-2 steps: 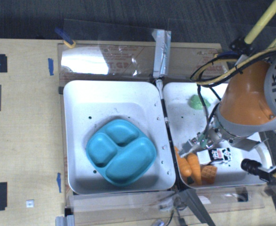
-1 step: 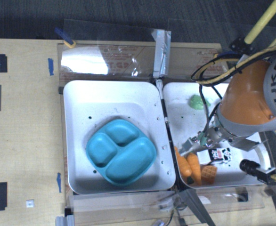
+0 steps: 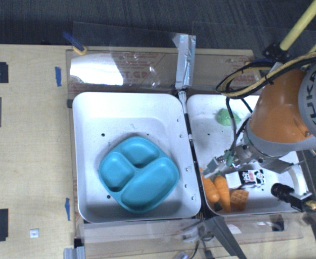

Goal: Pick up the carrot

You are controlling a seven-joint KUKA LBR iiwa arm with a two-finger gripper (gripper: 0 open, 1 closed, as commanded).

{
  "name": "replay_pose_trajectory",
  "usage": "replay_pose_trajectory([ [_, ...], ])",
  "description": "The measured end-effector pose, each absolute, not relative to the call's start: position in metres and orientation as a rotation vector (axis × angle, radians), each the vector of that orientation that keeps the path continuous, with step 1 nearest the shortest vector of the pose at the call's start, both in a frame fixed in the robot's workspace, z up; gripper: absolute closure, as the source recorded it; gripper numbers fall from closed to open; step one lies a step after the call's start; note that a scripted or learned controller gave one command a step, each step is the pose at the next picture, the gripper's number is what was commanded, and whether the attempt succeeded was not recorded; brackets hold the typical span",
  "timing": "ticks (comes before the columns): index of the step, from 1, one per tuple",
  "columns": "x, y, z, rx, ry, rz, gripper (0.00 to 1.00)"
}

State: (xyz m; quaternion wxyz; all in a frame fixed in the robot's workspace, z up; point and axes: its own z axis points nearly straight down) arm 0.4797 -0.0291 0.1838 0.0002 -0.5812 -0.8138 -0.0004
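Just above the carrot (image 3: 221,190), the gripper (image 3: 218,164); grip state unclear, waffle (image 3: 239,199) beside.

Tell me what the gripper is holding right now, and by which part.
Cannot be told. The gripper sits just above the carrot at the near-left corner of the right bin, but the view does not show the carrot between its fingers.

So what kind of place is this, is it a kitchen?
Probably a robot lab, not a kitchen. A grey and orange arm reaches over two white bins on a bench, with a blue plate and a carrot inside them.
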Motion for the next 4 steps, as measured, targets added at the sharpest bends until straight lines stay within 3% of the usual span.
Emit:
replay_pose_trajectory([
  [3,0.479,-0.039,0.184,-1.637,-2.678,0.002,0.00],
  [4,0.482,-0.106,0.088,-1.676,-2.667,-0.004,0.00],
])
